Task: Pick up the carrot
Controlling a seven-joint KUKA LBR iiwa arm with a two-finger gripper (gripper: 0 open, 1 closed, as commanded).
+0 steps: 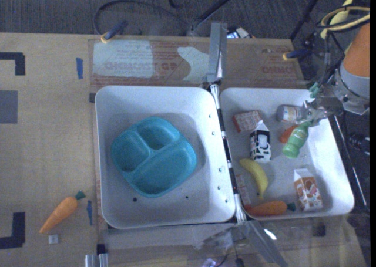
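Orange carrot (270, 208) — lengthwise left-right, green end right.

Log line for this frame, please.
gripper: upper right bin, fingers unclear | orange toy carrot: right bin's near edge, untouched | second orange carrot: on bench

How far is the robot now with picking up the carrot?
Nothing looks done yet. One carrot lies on the floor of the right bin near its front edge, and another carrot lies on the bench left of the bins. The gripper is over the right bin's back corner, near a green bottle. Reaching, grasping and lifting are all left.
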